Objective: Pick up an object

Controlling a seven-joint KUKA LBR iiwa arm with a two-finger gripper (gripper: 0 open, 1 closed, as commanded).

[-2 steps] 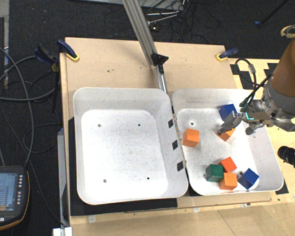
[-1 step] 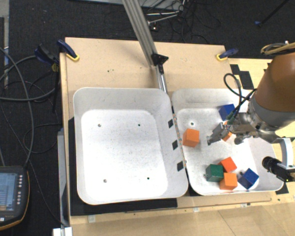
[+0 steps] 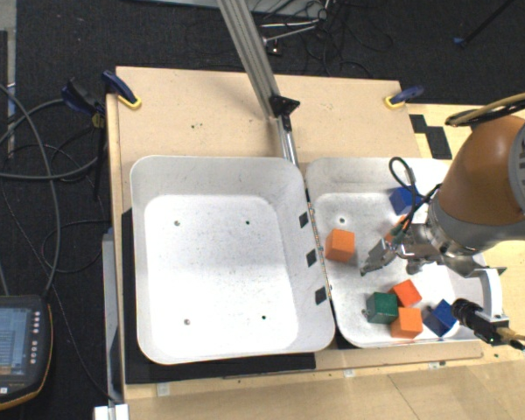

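- The orange block (image 3: 339, 245), the object lying closest to the fingers, sat free on the floor of the right-hand bin (image 3: 350, 186), near the wall shared with its neighbour, with bare white floor between it and the tool.
- The gripper (image 3: 374, 261) hung low over the middle of that bin, its dark fingers pointing toward the orange block; they appeared to stand a little apart with nothing between them, though the slanted view left the gap hard to read.
- Just below the fingers a cluster waited near the bin's front edge: a green block (image 3: 384, 307), two more orange cubes (image 3: 407, 292) (image 3: 409, 322) and a blue block (image 3: 439, 318), touching or nearly so.
- Another blue piece (image 3: 403, 199) lay behind the wrist near the bin's back, partly hidden by cabling.
- The grey arm (image 3: 481, 182) with its orange band reached in from the right, covering much of that bin's far side.
- The left-hand bin (image 3: 214, 252) showed speckled white floor, and both bins rested on a pale wooden bench (image 3: 201, 103) clamped at its corners.
- As far as an onlooker could judge, the pick had not been made: no object was off the floor, and closing on one piece and lifting it was all left to do.
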